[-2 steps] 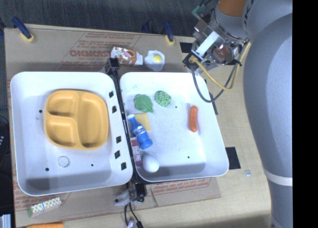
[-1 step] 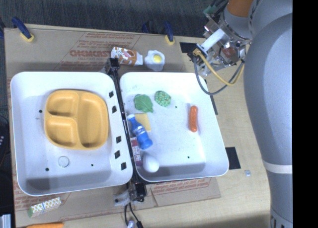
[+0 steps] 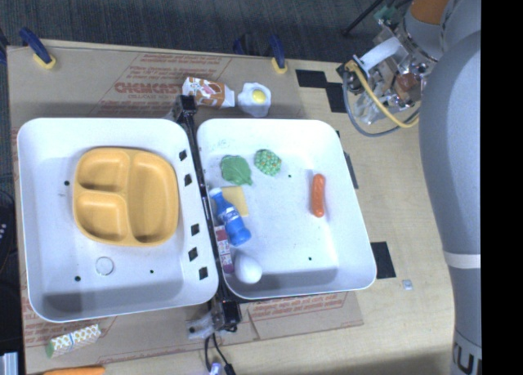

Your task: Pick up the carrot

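**Carrot lies alone in the right bin, arm off to the side**

Cardboard sheeting covers the bench [image 3: 384, 202], and on it we see two shallow white bins side by side. Dark carpet runs along the top of the view.

We find the carrot [image 3: 317, 194] in the right bin [image 3: 343, 259], lying near that bin's right wall with its length running roughly top to bottom. It touches nothing else; the bare white floor surrounds it.

To its left, we note a dotted green piece [image 3: 267, 162] and, just beside that, a leafy green piece [image 3: 235, 170]. Below those a yellow slice [image 3: 237, 199] lies partly under a blue bottle [image 3: 230, 217], which lies close to the bin's left wall. A white egg-like object [image 3: 248, 270] sits near the bottom left corner.

The left bin [image 3: 49, 283] holds a yellow divided plate [image 3: 127, 195], lying flat in its upper half.

Outside the bins, above their top edge, we see a small brown carton [image 3: 204, 91] and a white item with a yellow centre [image 3: 255, 97].

The grey arm [image 3: 458, 161] fills the right side, its orange band at the top. The gripper [image 3: 391, 87] hangs at upper right, outside the right bin and well apart from the carrot. Cables and fittings clutter it, and we cannot tell how its fingers stand.
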Robot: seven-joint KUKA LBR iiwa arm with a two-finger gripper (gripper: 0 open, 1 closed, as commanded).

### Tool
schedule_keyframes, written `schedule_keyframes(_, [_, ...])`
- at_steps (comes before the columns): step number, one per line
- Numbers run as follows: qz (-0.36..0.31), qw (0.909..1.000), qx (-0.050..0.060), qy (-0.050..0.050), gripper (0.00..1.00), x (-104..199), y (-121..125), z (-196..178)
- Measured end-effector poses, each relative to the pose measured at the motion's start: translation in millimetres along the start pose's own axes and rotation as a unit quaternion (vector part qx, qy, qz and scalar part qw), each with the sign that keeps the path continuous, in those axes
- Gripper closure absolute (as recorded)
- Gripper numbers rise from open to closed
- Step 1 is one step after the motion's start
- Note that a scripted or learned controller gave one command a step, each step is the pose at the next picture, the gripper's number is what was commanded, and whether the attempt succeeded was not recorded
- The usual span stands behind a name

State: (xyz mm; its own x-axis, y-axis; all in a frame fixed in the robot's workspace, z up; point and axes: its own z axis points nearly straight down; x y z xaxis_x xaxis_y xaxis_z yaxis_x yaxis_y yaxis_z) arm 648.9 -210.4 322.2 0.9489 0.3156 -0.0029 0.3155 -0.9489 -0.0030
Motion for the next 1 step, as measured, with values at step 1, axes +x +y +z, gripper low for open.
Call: schedule_keyframes(1, [-0.065,0.9979,0.001,-0.001,1.00,-56.4,-18.8,40.5])
